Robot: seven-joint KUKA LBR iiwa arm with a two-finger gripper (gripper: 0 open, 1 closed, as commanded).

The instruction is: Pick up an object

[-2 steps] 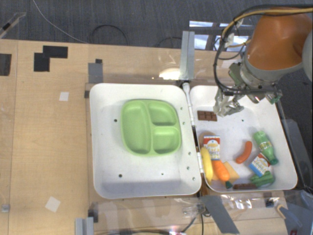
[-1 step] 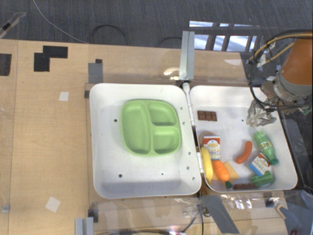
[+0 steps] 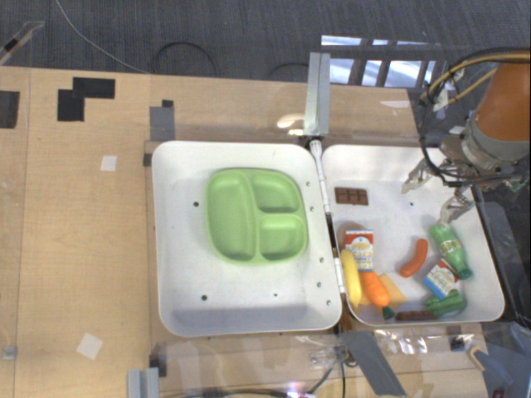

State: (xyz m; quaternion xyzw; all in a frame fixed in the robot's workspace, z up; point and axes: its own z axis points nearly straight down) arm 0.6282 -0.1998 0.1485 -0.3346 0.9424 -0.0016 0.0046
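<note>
The end effector [image 3: 438, 191] hangs over the far right part of the right bin [image 3: 382, 168], with its two thin metal fingers [image 3: 416, 177] spread apart and nothing between them; it is released. Above it is the orange band of the arm [image 3: 506, 98].

Just below the fingers lies a green bottle [image 3: 449, 249]. Its long axis runs from far-left to near-right, and a pale label goes around its middle, but the writing is too small to read. To its left is a red sausage [image 3: 414, 258], smooth and slightly curved, which points from near-left to far-right. Near the bottle, toward the near side, is a small blue and white carton [image 3: 440, 281], and beside it another green object [image 3: 445, 304] lies across the bin's near right corner.

On the left side of this bin stands a red and white box [image 3: 359, 248] with a picture on it; the text cannot be read. A yellow banana [image 3: 351, 277] and an orange carrot [image 3: 376, 289] lie side by side, both pointing near to far. A brown chocolate bar [image 3: 351, 196] lies flat further away.

The left bin [image 3: 178, 222] holds a light green plastic tray [image 3: 254, 215] with three compartments and rounded corners. Both bins stand on the wooden table [image 3: 75, 247].
</note>
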